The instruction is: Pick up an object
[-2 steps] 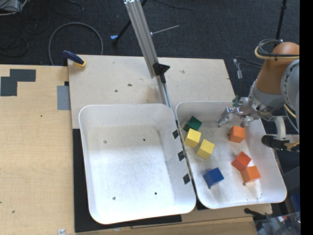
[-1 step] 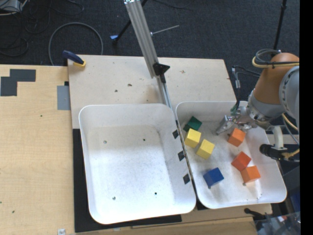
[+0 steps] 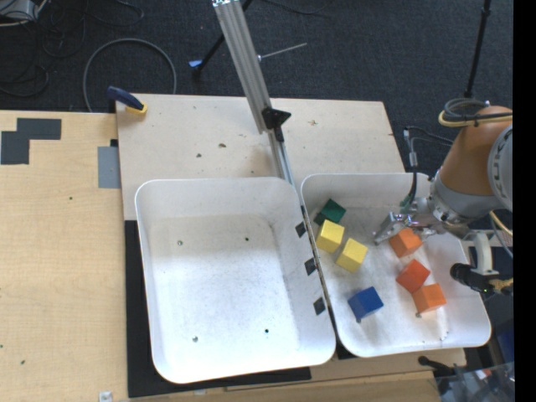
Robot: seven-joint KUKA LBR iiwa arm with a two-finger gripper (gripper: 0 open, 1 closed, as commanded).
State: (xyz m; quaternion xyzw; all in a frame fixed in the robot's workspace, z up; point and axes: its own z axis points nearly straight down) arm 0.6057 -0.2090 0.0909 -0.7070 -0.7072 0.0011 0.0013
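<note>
My gripper [image 3: 404,230] hangs over the upper right part of the right bin [image 3: 469,333], its metal fingers [image 3: 383,233] spread open. An orange block [image 3: 407,244] lies directly under it, and I cannot tell whether they touch. Two more orange blocks [image 3: 412,275] [image 3: 430,298] lie nearer the front. Two yellow blocks [image 3: 330,235] [image 3: 352,255] and a green block [image 3: 332,212] sit by the bin's left wall. A blue block [image 3: 365,302] rests at the front left.
The left bin [image 3: 167,224] stands beside the right one, sharing a divider edge with black clips [image 3: 311,266]. A slanted metal rail [image 3: 247,65] rises from the back of the bench. The arm's orange band [image 3: 469,157] looms over the right bin's far right corner.
</note>
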